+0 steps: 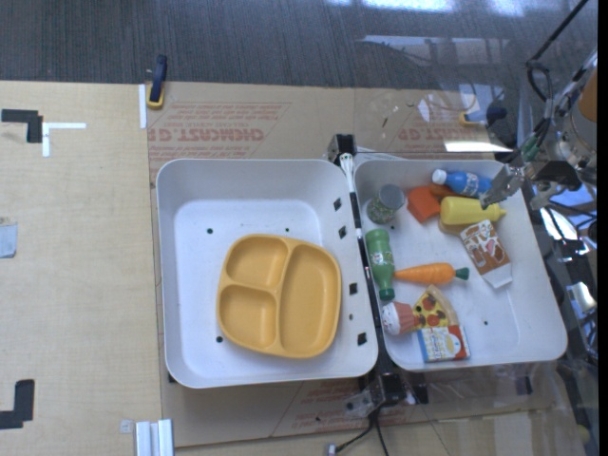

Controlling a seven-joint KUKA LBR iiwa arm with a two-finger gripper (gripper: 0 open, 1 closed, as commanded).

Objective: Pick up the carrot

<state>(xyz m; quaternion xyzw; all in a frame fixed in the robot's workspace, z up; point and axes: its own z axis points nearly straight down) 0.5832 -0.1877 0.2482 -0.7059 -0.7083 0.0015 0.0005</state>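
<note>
Nearest me, a flat colourful snack box [441, 328] lies well below the claw. The orange carrot with a green tip [429, 274] rests free on the right white bin's [532, 340] floor, below and left of the claw. The yellow squeeze bottle [469, 211] sits just beside the dark metal claw [501, 186]. How wide the claw stands cannot be made out; the arm is cut off at the edge.

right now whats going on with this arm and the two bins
The robot arm's gripper hovers at the far right of the right white bin, over the yellow squeeze bottle. The orange carrot with a green top lies untouched mid-bin, beside the green bottle. The left white bin holds a yellow divided plate.
</note>
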